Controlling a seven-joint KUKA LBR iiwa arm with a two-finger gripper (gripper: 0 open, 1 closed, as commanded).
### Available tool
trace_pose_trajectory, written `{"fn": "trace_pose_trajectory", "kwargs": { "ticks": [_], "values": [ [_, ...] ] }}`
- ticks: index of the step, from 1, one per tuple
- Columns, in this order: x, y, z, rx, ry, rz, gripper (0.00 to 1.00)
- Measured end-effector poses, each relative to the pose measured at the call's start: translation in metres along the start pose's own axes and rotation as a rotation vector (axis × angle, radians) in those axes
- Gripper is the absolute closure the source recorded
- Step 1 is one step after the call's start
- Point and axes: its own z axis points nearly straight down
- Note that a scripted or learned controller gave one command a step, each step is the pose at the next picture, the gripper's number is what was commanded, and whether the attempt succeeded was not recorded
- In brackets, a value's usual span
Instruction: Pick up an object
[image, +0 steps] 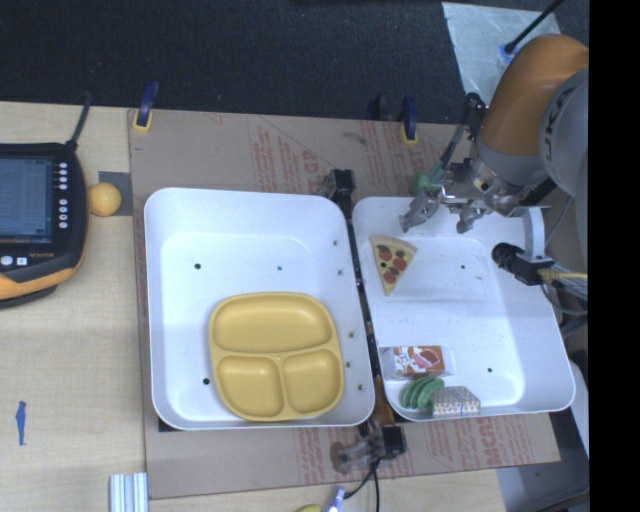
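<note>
Nearest the lower edge of the frame, the right shallow white plastic bin (520, 385) holds three small things clustered in its lower left corner: a green pea-pod-shaped toy (421, 392), a small grey speckled block (455, 403) touching it on the right, and a flat red-and-white printed packet (417, 359) just above them. The left white bin (170, 300) carries a yellow three-compartment plastic tray (276, 354) in its lower middle, with nothing in its compartments. Farther up the right bin lies a toy pizza slice (391, 261), point downward, alone near the left wall. Above it, at the bin's upper rim, the gripper (439, 213) hovers with its fingers apart, clamped on nothing.
</note>
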Motion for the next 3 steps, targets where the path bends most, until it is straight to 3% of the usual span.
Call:
{"fn": "trace_pose_trajectory", "kwargs": {
  "ticks": [2,3],
  "values": [
    [0.017,0.001,0.077,0.0,-0.001,-0.001,0.0],
    [0.017,0.001,0.077,0.0,-0.001,-0.001,0.0]
  ]
}}
